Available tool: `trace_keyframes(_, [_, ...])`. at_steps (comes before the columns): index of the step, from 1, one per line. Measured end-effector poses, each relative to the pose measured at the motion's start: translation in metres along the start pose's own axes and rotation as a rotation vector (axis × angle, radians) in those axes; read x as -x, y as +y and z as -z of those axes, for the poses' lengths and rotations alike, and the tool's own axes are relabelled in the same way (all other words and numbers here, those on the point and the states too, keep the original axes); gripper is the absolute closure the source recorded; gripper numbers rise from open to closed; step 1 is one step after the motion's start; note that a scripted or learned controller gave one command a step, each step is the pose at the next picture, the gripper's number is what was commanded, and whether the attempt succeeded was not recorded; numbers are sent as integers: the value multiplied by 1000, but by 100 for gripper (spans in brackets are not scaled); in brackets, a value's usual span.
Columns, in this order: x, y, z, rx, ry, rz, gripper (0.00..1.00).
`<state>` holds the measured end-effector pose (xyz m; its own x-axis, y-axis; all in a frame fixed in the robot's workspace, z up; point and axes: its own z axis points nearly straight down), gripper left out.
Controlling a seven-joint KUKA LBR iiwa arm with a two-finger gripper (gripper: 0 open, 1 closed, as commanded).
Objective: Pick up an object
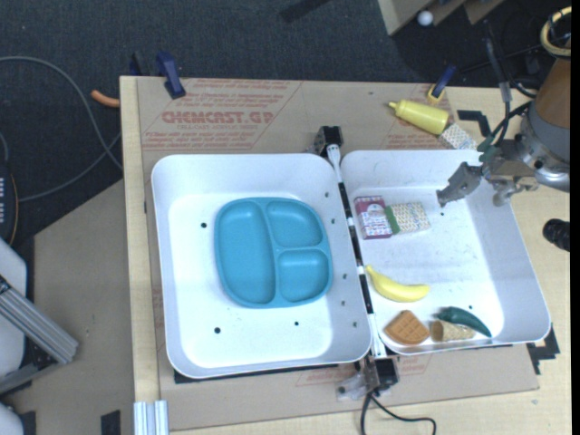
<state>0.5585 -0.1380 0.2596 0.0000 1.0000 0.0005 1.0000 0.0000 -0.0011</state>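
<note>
Gripper (pixel 473 185) open, empty, above right bin (pixel 507 270)

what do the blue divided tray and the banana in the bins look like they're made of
The blue divided tray looks like moulded plastic: uniform colour, rounded compartment ridges, soft sheen. The banana seems a plastic toy, judging by its smooth, even yellow skin, though real fruit can't be ruled out.

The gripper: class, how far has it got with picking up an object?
Done: the gripper is over the right bin. In hand: nothing shows between its fingers. Left: choosing and lifting something, such as the banana or the maroon packet, both lying in that bin.
</note>
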Motion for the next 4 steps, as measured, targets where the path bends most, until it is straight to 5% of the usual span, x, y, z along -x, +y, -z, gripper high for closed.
trace_keyframes(1, [-30,28,-110,-2,1,1,0])
trace_keyframes(2, [-46,-60,-175,0,0,-1,0])
trace_keyframes(3, [-26,-80,-175,-1,1,-1,0])
trace_keyframes(4, [-42,-79,-175,-1,2,0,0])
